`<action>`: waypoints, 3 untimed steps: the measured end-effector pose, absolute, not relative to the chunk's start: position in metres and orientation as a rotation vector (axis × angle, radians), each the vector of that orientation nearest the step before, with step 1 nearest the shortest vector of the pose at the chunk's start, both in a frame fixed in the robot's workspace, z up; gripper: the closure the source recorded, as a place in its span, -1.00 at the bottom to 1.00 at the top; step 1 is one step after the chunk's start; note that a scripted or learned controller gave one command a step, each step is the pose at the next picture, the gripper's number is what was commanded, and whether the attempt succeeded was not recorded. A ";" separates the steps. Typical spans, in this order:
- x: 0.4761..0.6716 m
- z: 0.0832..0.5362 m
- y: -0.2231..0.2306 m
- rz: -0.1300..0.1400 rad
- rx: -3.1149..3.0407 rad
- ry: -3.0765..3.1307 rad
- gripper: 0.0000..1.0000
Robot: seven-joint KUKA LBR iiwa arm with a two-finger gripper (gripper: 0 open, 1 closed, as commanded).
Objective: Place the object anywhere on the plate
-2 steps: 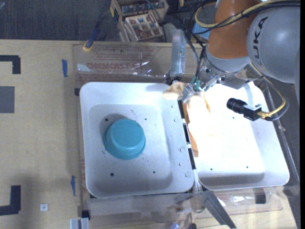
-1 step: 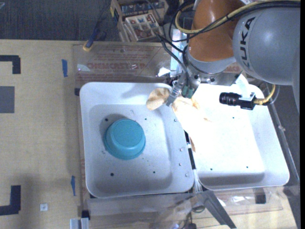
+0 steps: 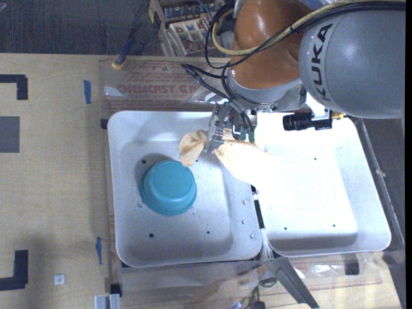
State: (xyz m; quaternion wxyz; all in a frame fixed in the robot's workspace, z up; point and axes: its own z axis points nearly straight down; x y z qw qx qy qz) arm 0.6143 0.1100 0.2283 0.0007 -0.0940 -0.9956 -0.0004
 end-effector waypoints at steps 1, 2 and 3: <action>0.592 0.235 0.156 -0.001 -0.009 -3.140 1.00; 0.578 0.227 0.205 -0.001 0.001 -3.140 1.00; 0.579 0.228 0.205 -0.002 0.000 -3.141 -1.00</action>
